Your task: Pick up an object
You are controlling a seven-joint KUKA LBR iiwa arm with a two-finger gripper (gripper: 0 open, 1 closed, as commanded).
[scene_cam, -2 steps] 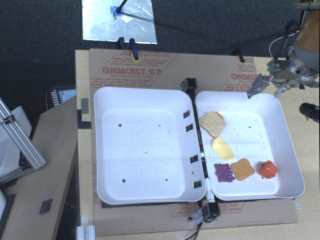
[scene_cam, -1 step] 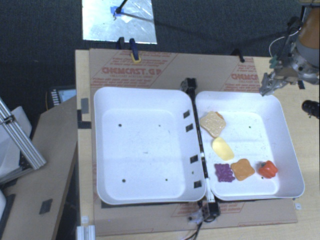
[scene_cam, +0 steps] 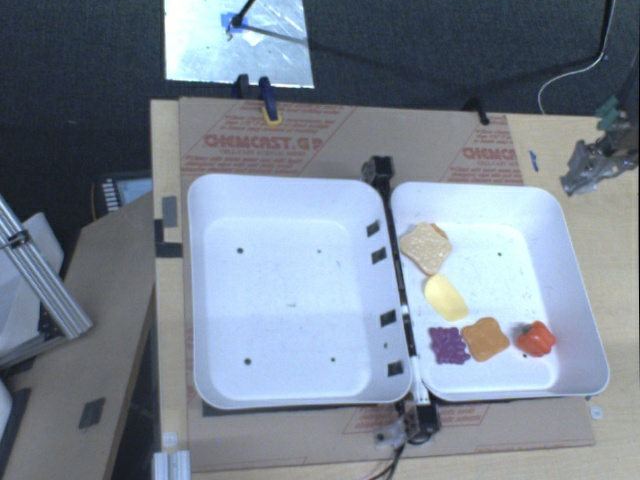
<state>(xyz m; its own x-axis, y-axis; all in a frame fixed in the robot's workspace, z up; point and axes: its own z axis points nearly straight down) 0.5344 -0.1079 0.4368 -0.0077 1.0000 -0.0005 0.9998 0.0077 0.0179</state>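
Jaws apart or together cannot be told: the gripper [scene_cam: 598,158] is a small metallic shape at the far right edge, above the bench and outside the right bin [scene_cam: 577,268], holding nothing that can be seen. Five objects lie in the right bin, toward its left and near sides. A tan bread slice [scene_cam: 425,248] is farthest, with a yellow piece [scene_cam: 445,298] just nearer. Along the near side sit purple grapes [scene_cam: 449,344], an orange toast piece [scene_cam: 485,338] and a red pepper [scene_cam: 536,338]. The left bin [scene_cam: 200,268] adjoins it.
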